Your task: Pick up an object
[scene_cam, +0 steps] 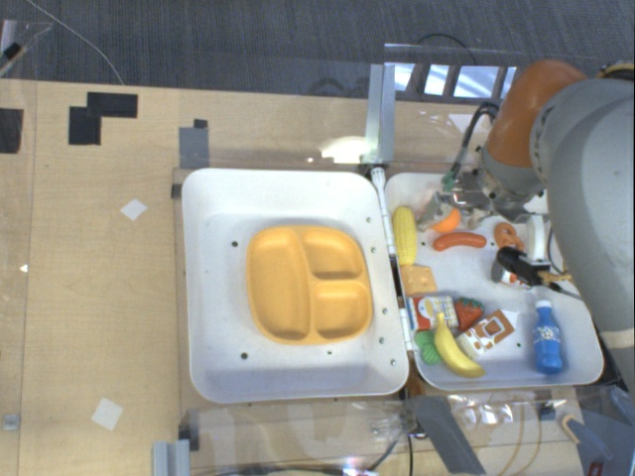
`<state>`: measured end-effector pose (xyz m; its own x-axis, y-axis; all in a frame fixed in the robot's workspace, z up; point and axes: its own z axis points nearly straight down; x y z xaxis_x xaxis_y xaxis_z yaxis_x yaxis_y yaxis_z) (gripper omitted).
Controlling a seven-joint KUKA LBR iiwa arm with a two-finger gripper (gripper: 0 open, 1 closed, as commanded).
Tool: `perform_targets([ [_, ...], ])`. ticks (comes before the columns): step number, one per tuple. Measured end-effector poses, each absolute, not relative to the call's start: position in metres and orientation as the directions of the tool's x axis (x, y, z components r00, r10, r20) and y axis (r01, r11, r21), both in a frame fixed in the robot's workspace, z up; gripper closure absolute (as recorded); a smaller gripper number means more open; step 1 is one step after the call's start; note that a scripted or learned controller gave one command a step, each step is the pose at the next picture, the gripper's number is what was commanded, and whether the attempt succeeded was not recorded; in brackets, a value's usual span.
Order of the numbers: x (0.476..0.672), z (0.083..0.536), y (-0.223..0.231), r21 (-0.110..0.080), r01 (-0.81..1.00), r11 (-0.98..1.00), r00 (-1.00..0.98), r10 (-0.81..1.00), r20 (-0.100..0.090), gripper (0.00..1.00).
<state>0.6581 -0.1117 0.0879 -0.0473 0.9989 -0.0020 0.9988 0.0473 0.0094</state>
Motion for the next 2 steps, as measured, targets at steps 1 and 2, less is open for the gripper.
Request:
perform_targets([
  [1, 0.660, 0.102, -0.111, 0.015, 0.998, 0.057, -0.057, 0.998, -0.005, 1.00],
  [2, 0.654, 0.230, -0.074, 0.012, 0.929, 0.369, -0.369, 0.929, -0.006, 1.00],
])
